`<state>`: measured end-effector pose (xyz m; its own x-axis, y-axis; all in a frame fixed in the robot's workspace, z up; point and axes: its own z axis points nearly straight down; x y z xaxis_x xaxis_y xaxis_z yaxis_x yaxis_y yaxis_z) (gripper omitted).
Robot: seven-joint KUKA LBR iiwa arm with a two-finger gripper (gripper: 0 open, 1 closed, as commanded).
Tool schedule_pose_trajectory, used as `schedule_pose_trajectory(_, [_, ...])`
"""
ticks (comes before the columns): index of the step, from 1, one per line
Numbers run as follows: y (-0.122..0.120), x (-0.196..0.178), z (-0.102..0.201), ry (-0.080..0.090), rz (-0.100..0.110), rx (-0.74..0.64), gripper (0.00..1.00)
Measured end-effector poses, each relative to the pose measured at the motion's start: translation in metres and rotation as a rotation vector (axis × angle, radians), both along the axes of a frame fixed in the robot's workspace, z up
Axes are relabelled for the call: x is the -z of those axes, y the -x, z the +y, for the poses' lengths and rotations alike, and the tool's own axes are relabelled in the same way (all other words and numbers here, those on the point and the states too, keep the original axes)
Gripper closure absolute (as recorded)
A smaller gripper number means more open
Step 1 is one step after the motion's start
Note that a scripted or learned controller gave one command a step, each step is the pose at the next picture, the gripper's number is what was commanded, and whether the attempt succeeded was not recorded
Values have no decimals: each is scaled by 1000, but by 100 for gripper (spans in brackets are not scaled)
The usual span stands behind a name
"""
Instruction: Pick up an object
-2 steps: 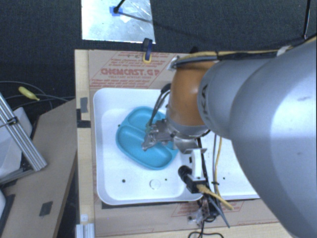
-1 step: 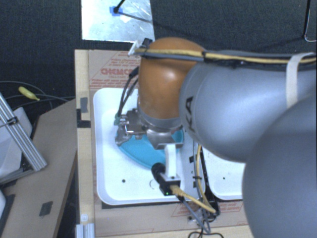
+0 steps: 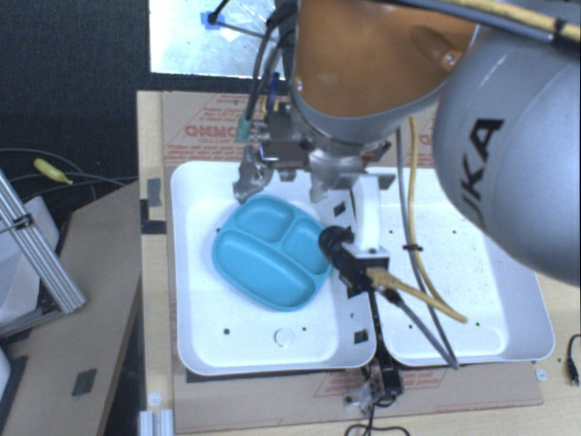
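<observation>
2 white bins sit side by side on the desk [image 3: 156,280]. A blue plate [image 3: 270,254] with 3 sections lies flat in the left bin [image 3: 195,316], closer to the bin's far side. The right bin [image 3: 490,289] is just beside it. The claw [image 3: 285,187] hangs over the plate's far edge. Its 2 fingers [image 3: 247,185] are spread wide apart, and nothing is pinched between them.

Plate [image 3: 272,254] fills left bin's [image 3: 193,271] middle, bare floor in front of plate, right bin [image 3: 490,289] beside plate open, arm [image 3: 517,171] overhanging plate's far edge.
</observation>
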<state>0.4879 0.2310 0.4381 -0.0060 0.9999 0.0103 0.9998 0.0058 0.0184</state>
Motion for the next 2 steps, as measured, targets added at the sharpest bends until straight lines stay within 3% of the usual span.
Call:
schedule_pose_trajectory(1, [-86,-61,2,7,5,7,0])
schedule_pose_trajectory(2, [-82,-68,4,8,14,-3,100])
